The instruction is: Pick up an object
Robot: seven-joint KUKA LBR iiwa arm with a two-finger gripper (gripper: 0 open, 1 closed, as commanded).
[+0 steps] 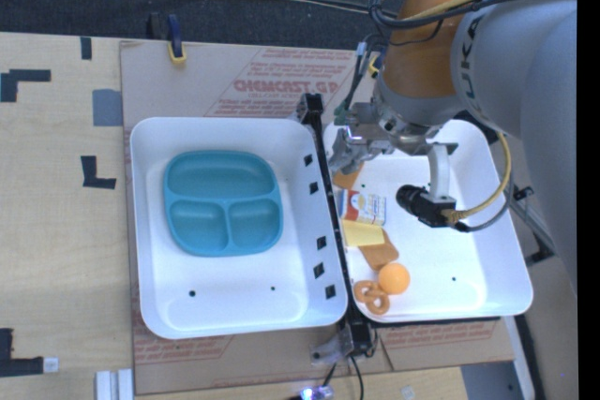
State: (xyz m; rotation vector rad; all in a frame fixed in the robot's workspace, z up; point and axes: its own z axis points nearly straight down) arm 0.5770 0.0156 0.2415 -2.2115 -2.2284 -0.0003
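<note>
My gripper hangs low over the far-left corner of the right bin, close to the divider between the bins. Just under it lies a small orange piece, partly hidden by the gripper, and I cannot see whether they touch. Further toward the front along the bin's left side lie a red and white packet, a yellow block, a brown slice, an orange ball and a pretzel.
A blue divided plate lies in the left bin. A black fitting with a yellow cable hangs from the arm over the middle of the right bin. The bins' shared wall with black clips runs next to the gripper.
</note>
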